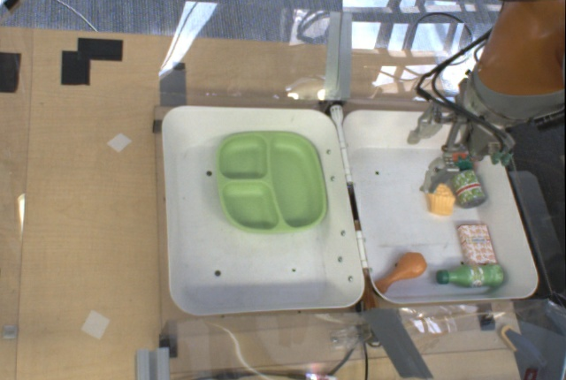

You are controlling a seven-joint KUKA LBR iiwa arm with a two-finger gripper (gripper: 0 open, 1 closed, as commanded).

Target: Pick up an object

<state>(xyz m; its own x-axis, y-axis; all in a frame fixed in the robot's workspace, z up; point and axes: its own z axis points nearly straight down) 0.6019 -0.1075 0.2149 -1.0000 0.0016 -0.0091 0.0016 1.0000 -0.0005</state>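
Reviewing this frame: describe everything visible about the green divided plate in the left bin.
The green divided plate is light green, looks like plastic, and is a rounded rectangle with three compartments: two small ones on its left side, one large one on the right. It lies flat, right side up, slightly rotated, near the middle of the left bin. Its compartments hold nothing, and only the bin floor touches it.

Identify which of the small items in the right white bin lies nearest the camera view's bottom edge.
The green plastic bottle, lying on its side in the right white bin's lower corner. The orange drumstick-shaped toy, pink box, yellow piece and green can all sit higher.
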